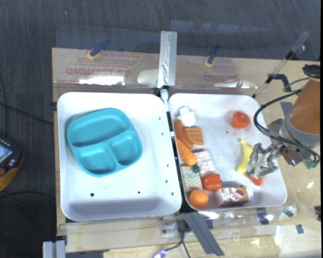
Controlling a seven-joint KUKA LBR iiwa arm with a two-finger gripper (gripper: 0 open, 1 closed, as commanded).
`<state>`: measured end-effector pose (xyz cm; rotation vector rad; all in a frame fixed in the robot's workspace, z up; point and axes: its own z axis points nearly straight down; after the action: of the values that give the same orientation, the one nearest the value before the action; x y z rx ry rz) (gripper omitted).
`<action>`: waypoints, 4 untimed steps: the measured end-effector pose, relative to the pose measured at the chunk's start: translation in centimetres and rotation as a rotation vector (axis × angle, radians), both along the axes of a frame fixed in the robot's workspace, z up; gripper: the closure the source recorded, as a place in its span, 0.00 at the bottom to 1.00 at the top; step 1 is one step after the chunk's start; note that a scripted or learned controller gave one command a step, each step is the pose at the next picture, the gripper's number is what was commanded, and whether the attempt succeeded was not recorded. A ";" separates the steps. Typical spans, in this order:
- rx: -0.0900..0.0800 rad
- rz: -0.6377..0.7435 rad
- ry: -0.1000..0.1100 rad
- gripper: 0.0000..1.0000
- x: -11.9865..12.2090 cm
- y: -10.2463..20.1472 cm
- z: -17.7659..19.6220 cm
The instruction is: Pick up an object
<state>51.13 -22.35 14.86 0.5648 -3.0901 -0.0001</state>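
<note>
The gripper (258, 164) hangs low over the right bin (220, 104), near that bin's right wall, with the grey arm (304, 117) and its orange band reaching in above it. Just beside the gripper, toward the middle of the bin, lies a yellow banana (244, 156), and at the gripper's tip, on the side toward the bin's near wall, a small red piece (257, 180) peeps out. Whether the gripper is spread or pinched on anything cannot be told: its metal parts blur together at this size, and nothing is plainly seen held in it. The other candidates sit farther off within the right bin: a red tomato (239, 119) toward the far wall, and along the wall shared with the left bin (75, 198) a crowded row with a white piece (186, 115), a waffle-like biscuit (194, 135), a carrot (184, 148), a small printed carton (204, 163), a red pepper (211, 182), an orange (198, 198) and a brown packet (232, 195). The left bin holds a blue divided tray (103, 140). I judge the step in hand to be the descent onto a chosen object, most likely the banana or the red piece beside it, with no lift yet begun. The next move calls for settling squarely over one item, closing firmly, then rising straight without dragging the neighbour; the banana's curve and the closeness of the wall could spoil the grasp.
</note>
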 end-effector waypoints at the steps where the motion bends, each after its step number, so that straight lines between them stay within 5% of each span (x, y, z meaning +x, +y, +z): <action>1: -0.004 0.160 -0.007 1.00 -0.3 0.1 -5.7; 2: -0.003 -0.146 -0.014 1.00 8.8 0.1 -5.7; 3: -0.003 -0.146 -0.013 0.00 8.7 0.0 -5.9; 4: -0.002 -0.160 -0.004 0.00 15.9 3.9 -5.9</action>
<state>67.03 -18.48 9.01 0.3158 -3.1292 0.0048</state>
